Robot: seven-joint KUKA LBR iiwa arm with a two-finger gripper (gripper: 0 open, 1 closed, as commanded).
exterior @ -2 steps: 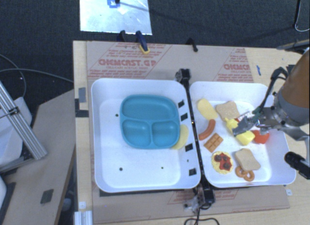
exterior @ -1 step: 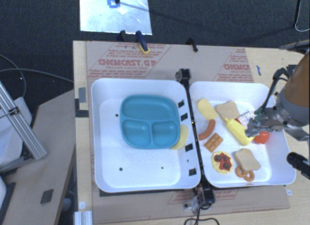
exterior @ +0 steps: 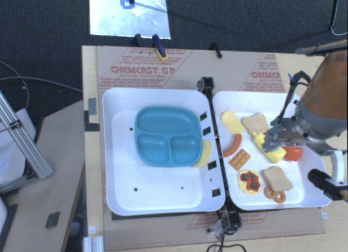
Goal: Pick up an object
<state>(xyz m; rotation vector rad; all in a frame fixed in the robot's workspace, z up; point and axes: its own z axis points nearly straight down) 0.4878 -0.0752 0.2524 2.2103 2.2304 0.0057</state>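
Note:
The right bin (exterior: 312, 191) holds several toy foods: a pale yellow piece (exterior: 230, 120), a bread slice (exterior: 254, 123), a sausage (exterior: 232, 145), a brown cracker (exterior: 239, 159), a small pizza (exterior: 249, 181), a toast slice (exterior: 278, 178) and a pretzel (exterior: 274, 194). My gripper (exterior: 273, 141) is low in this bin, right over a yellow item (exterior: 275, 155) that it partly hides. A red item (exterior: 294, 153) lies just right of it, under the wrist.
The left bin (exterior: 122, 191) carries a blue divided plate (exterior: 166, 136) with a yellow slice (exterior: 205, 153) at its right edge. A black divider with clips (exterior: 215, 137) runs between the bins. A black part of the arm (exterior: 325, 183) overhangs the right bin's near corner.

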